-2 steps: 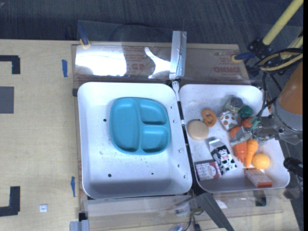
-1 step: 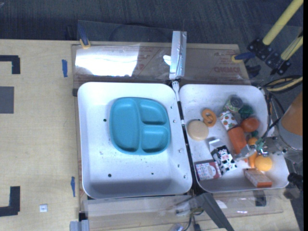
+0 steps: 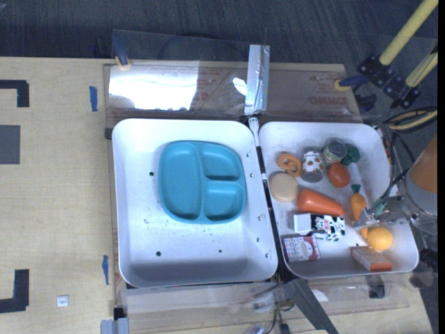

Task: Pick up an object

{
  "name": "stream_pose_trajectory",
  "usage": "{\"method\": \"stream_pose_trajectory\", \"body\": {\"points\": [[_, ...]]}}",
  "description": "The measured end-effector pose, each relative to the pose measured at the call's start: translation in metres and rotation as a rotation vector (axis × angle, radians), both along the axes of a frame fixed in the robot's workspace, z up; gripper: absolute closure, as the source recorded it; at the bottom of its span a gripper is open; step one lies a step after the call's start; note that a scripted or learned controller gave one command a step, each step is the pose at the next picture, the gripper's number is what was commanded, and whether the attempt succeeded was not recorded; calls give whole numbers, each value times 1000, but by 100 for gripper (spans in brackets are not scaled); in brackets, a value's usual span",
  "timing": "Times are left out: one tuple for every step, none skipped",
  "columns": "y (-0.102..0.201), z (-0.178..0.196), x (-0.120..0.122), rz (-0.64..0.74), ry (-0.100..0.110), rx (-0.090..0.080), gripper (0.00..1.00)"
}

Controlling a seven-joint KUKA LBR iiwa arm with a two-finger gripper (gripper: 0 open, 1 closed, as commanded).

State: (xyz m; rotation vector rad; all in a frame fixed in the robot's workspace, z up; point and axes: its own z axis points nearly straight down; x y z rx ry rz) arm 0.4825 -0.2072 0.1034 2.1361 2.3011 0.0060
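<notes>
The right bin [image 3: 389,152] holds several toy foods: a pretzel [image 3: 289,162], a white and red ball [image 3: 311,165], a tin can [image 3: 336,150], a red tomato [image 3: 338,176], a beige bun [image 3: 283,186], a large carrot [image 3: 320,202], a cow-patterned carton [image 3: 321,225], a red and white box [image 3: 300,248], an orange fruit [image 3: 380,239] and a brown block [image 3: 368,258]. My gripper [image 3: 373,213] reaches in from the right edge of this bin. It sits low, just above the orange fruit and beside a small orange piece [image 3: 357,204]. Nothing visibly sits between its tips.
The left bin [image 3: 132,207] carries a blue divided plate [image 3: 203,181]. A clear plastic wall [image 3: 174,85] and a metal strip [image 3: 256,78] stand behind the bins. Yellow and black cables [image 3: 396,89] hang at the upper right, near the arm's orange band [image 3: 424,172].
</notes>
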Motion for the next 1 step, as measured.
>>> {"method": "stream_pose_trajectory", "body": {"points": [[45,120,67,-118,-4,-1,100]]}}
